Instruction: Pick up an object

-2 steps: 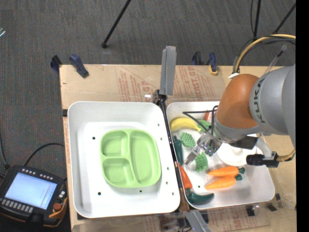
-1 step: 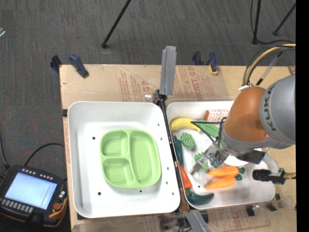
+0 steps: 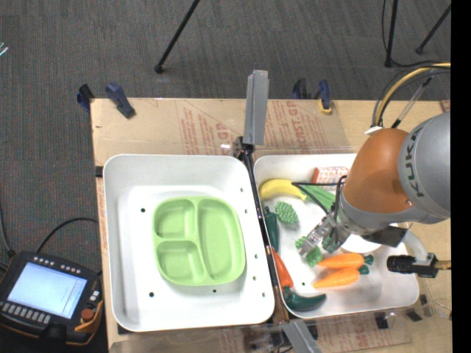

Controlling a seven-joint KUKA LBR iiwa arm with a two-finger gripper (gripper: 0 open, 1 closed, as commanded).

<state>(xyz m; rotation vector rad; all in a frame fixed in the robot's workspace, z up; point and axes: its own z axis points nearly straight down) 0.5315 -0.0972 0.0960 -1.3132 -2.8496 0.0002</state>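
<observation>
A robotics lab: tripod legs on grey carpet, a teach pendant, clamps gripping a cardboard-topped bench.

I see the arm reaching in from the right over the right bin, its gripper low among toy vegetables: two carrots, a banana and a green cob. At centre left, a green divided plate lies in the left bin.
</observation>
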